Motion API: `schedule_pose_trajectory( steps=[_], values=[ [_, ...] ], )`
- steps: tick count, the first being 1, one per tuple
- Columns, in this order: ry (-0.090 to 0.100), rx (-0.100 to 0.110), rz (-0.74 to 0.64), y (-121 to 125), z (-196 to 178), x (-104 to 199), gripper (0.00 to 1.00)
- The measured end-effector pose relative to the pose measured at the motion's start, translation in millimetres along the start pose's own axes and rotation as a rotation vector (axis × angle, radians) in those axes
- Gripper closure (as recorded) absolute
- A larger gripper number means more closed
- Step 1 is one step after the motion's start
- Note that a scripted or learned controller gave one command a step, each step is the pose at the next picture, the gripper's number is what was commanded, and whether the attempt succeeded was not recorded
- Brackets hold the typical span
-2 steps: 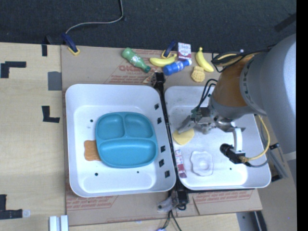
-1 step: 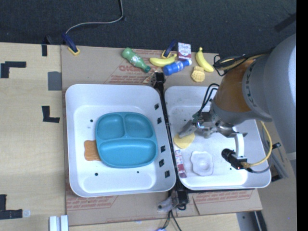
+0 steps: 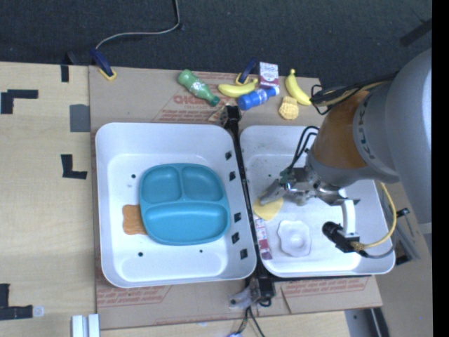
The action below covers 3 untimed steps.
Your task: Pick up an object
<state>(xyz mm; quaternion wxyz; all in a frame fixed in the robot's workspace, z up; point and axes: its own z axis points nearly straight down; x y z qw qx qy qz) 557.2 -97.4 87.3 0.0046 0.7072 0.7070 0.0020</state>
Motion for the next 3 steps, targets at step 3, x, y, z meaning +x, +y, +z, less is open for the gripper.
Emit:
schedule_pose_trajectory(
  steps=[3],
  values=[
    [0.001, 0.008, -0.002, 85, 2, 0, 0.00]
  ],
)
